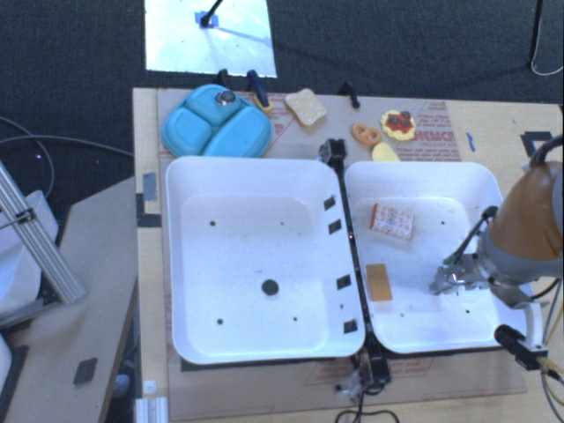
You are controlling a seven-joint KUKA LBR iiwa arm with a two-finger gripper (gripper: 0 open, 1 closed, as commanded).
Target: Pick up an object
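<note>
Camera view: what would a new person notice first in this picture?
Probably the two white bins side by side in the middle, and the grey and orange arm reaching into the right one. Next, the bright blue tray behind the left bin, and the red and white packet in the right bin.

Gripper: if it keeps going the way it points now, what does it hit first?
The gripper points toward the view's left, angled down into the right bin. Likely bare bin floor first; if it stays above the floor, the tan flat piece lies next in that line. Depth is unclear from this single view.
</note>
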